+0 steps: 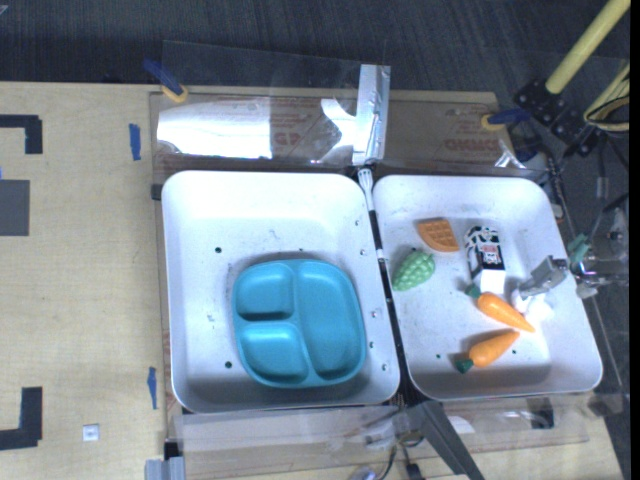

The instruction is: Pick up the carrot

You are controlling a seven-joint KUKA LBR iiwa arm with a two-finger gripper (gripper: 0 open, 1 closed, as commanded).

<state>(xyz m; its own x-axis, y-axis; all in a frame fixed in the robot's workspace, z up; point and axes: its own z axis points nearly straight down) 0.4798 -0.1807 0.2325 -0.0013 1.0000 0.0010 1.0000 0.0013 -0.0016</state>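
right bin (pixel 570 363), smooth tapered orange carrot (pixel 505 313)

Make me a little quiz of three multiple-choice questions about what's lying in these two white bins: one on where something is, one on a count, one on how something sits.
1. Where is the blue divided plate?
A. In the left bin
B. In the right bin
C. On the wooden bench outside the bins

2. How many orange carrots lie in the right bin?
A. One
B. Two
C. Four

3. How does the blue divided plate sit?
A. Standing on its edge against a wall
B. Flat on the bin floor, hollows facing up
C. Upside down

Answers:
1. A, the plate rests on the floor of the left bin.
2. B, one carrot lies above another carrot near the bin's lower right.
3. B, all three of its hollows face the camera.
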